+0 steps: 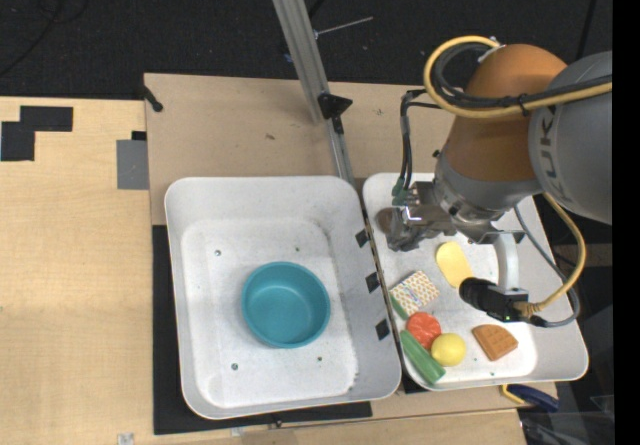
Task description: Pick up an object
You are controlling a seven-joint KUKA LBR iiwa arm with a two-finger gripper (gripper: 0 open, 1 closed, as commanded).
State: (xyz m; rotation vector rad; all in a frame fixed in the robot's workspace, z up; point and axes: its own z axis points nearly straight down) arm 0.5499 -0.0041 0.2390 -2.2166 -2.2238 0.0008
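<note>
You have the claw (403, 228) low over the upper left corner of the right shallow white bin (548, 353), close to the wall shared with the left shallow white bin (200, 233). You cannot tell whether the claw is open or closed, and nothing shows as gripped.

Candidate things, all in the right bin:
- Pale yellow oblong plastic piece (452, 263), just beside the claw on its lower right. Its long axis runs upper left to lower right, with the upper end pointing towards the claw.
- Flat checkered cracker-like square (415, 288), set cornerwise below the claw.
- Round red toy fruit (424, 326), touching the long green toy vegetable (424, 361), whose axis also runs upper left to lower right along the bin's left wall.
- Small yellow ball (449, 348), beside the green piece.
- Brown bread-shaped slice (494, 340), lying flat to the right.

The left bin holds a round teal plastic bowl (286, 304), upright. Both bins sit on the light wooden tabletop (230, 123).
</note>
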